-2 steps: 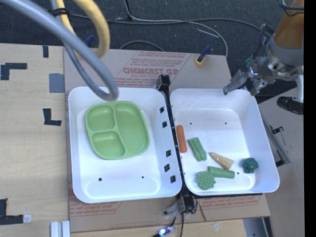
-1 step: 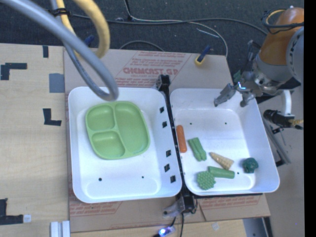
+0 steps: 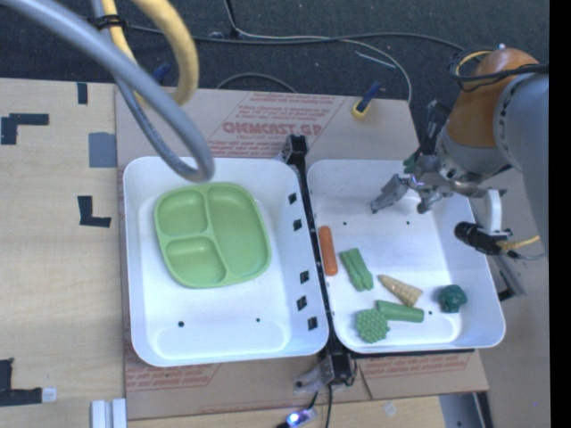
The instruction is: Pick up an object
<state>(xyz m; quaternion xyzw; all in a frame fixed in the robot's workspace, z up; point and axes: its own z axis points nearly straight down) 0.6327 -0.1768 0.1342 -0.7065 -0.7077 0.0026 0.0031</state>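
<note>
Toys (image 3: pixel 357 268) lie well below the gripper (image 3: pixel 408 200), whose fingers are spread, empty; descending here risks closing on bare bin (image 3: pixel 375 230) floor

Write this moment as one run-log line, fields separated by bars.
gripper: open, holding nothing, above right bin | toy food: lying in right bin | green plate: in left bin

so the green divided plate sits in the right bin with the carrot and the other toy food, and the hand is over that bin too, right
Not quite. The camera view shows the green divided plate in the left bin, alone. The carrot and the other toy food lie in the right bin, and the hand is indeed over that right bin.
</note>
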